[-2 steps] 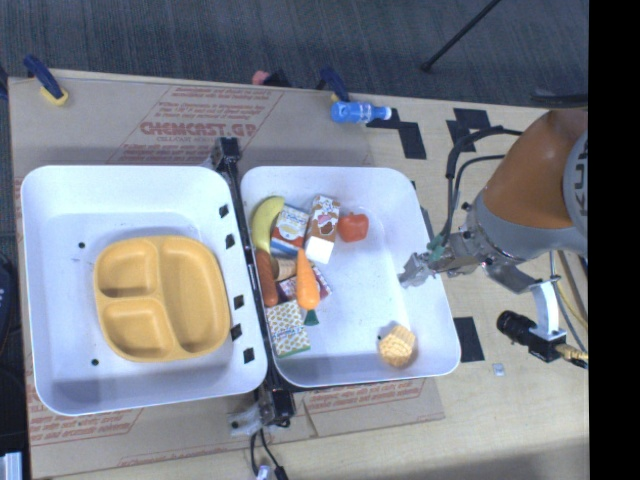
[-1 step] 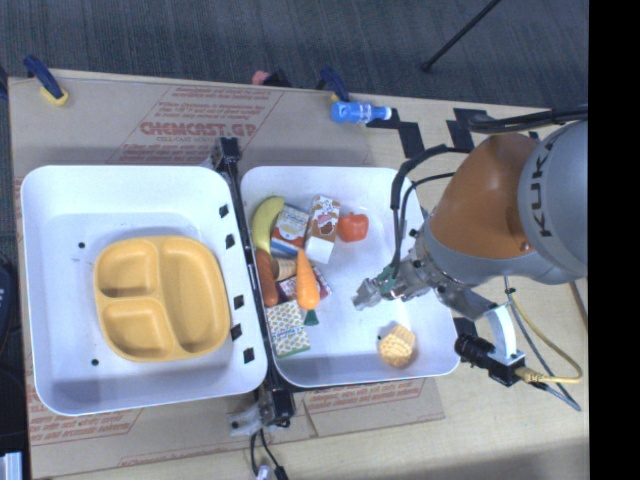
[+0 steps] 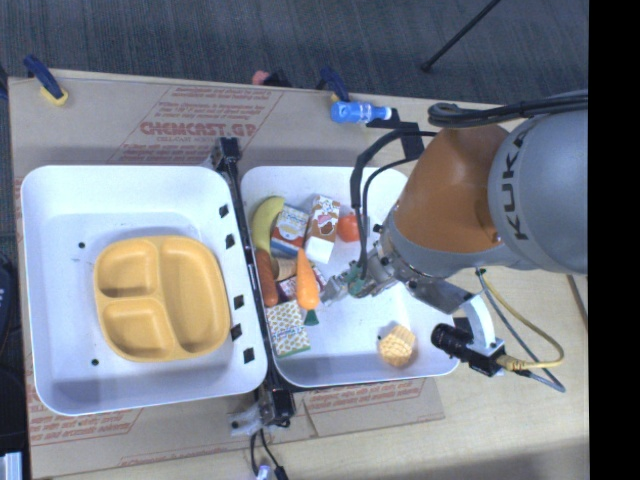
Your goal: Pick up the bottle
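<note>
A dark reddish-brown bottle-like item [image 3: 266,276] lies along the left wall of the right bin [image 3: 350,366], partly covered by a carrot and small cartons. I cannot tell for sure that it is the bottle. My gripper [image 3: 343,285] hangs low over the middle of the right bin, just right of the orange carrot [image 3: 307,283] and apart from the reddish-brown item. The grey and orange arm [image 3: 470,203] hides the bin's right part. Nothing is seen held.
The right bin also holds a banana [image 3: 265,220], small cartons [image 3: 322,218], an orange ball [image 3: 347,228], a patterned packet [image 3: 287,328] and a corn cob [image 3: 397,345]. A yellow divided plate [image 3: 160,296] sits in the left bin [image 3: 60,198]. A blue clamp [image 3: 355,113] lies behind.
</note>
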